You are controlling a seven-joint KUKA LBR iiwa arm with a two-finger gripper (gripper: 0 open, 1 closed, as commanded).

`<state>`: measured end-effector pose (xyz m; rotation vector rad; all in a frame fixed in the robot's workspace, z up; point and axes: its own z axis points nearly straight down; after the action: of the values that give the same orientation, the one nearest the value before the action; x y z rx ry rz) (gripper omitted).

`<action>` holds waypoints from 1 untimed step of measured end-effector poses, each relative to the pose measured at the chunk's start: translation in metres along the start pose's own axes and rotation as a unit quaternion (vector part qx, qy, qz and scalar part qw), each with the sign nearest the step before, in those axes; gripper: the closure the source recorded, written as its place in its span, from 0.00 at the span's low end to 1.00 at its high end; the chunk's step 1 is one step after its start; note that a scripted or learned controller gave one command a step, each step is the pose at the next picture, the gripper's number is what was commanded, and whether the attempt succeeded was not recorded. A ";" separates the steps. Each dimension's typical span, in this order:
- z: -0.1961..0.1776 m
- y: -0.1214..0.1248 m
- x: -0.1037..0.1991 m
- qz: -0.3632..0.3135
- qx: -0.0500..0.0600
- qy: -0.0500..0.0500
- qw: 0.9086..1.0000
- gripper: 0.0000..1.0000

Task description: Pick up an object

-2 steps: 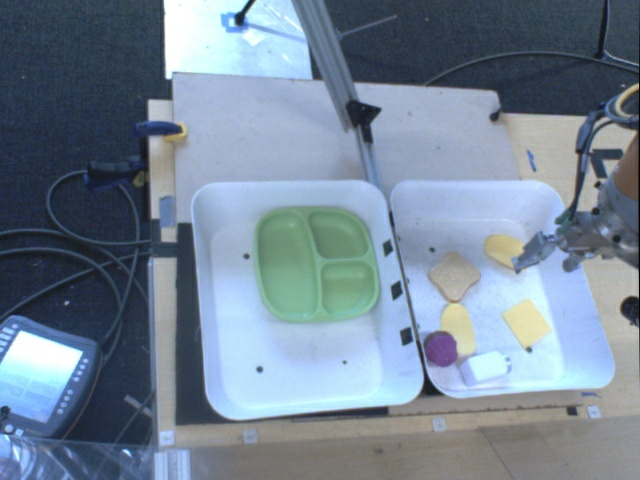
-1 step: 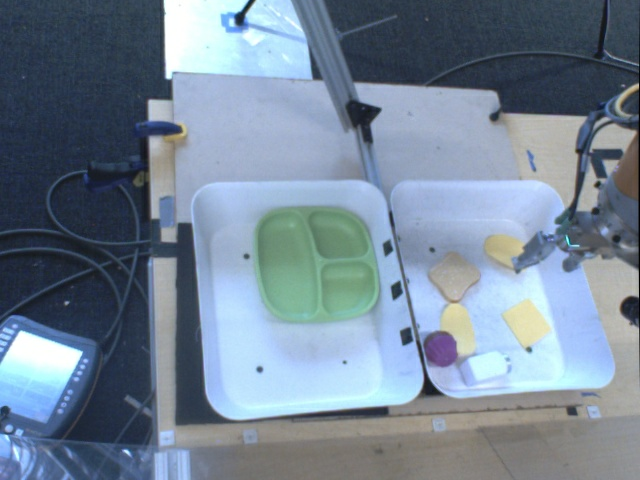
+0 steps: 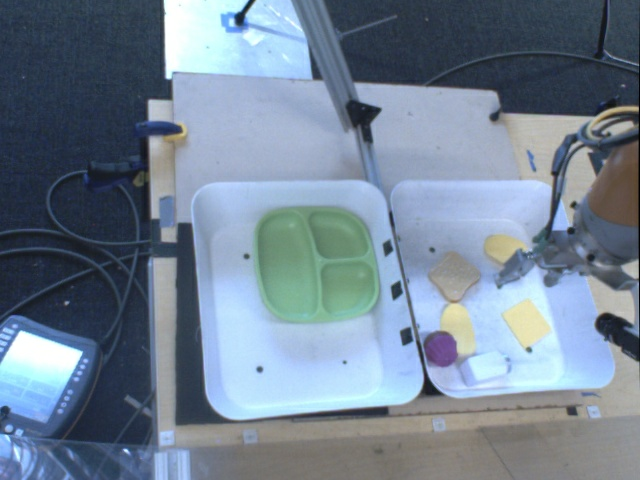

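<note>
1. yellow square slice (image 3: pixel 526 323) lies flat in the right bin (image 3: pixel 592 368), toward its 4 o'clock side.
2. gripper (image 3: pixel 533 266) hangs at the slice's 12 o'clock, jaws spread, holding nothing.

Nothing readable here, honestly. The handheld controller (image 3: pixel 40 373) at the lower left has a lit screen, but it's just a pale glow with no legible characters. The little tags along the front edge of the worktop (image 3: pixel 330 430) are too small to make out.
</note>
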<state>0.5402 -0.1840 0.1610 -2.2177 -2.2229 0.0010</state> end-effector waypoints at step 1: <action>0.044 0.001 -0.006 0.001 0.001 0.000 1.000 0.00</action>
<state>0.5412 -0.1900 0.1171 -2.2194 -2.2202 0.0025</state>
